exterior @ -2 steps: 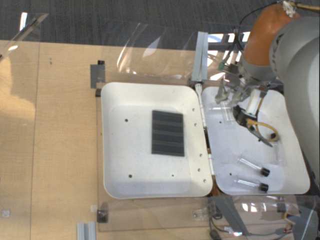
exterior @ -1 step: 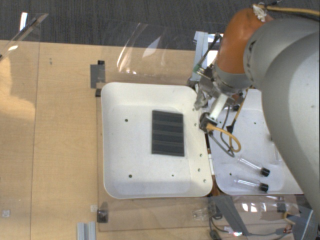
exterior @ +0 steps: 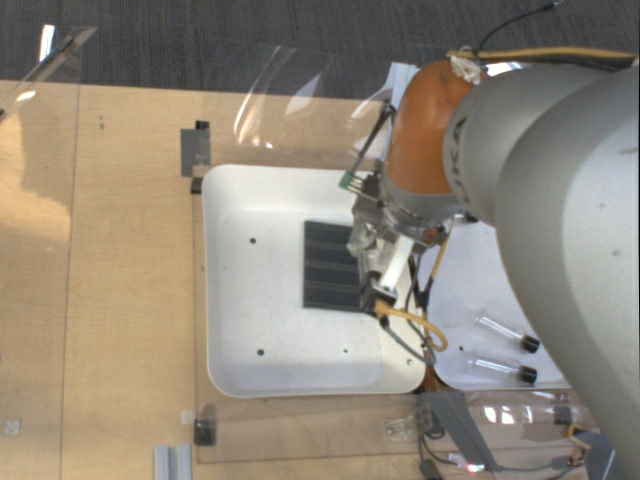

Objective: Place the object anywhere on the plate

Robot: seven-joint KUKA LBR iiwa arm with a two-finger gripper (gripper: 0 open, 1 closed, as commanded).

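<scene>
A wooden table [exterior: 100,298] is seen from above, bearing two shallow white bins side by side. The left bin [exterior: 250,338] is seen almost whole; the right bin [exterior: 480,278] is largely covered by the grey arm [exterior: 560,198], which reaches in from the right with its orange band [exterior: 425,128] above the wrist.

A dark, ribbed rectangular plate [exterior: 328,263] lies flat in the left bin, towards that bin's right side. The end effector [exterior: 378,268] is held over the plate's right edge, so that part of the plate is hidden beneath it. Whether the end effector is released or clenched cannot be told, and no object can be made out in its grasp. A yellowish cable [exterior: 410,323] loops from the wrist down across the boundary between the two bins.

In the right bin, two clear tubes with dark caps [exterior: 500,353] lie near the lower edge, one just above the other, both tilted and well apart from the plate. It cannot be told which of them is the task's object.

Around the left bin, small dark brackets are fixed to the table: one at the upper left corner [exterior: 197,148] and one at the lower left corner [exterior: 203,430]. A transparent panel [exterior: 290,98] stands behind the bins, and dark carpet [exterior: 250,18] is seen beyond the table. Wires and clear fittings [exterior: 470,438] are gathered below the right bin.
</scene>
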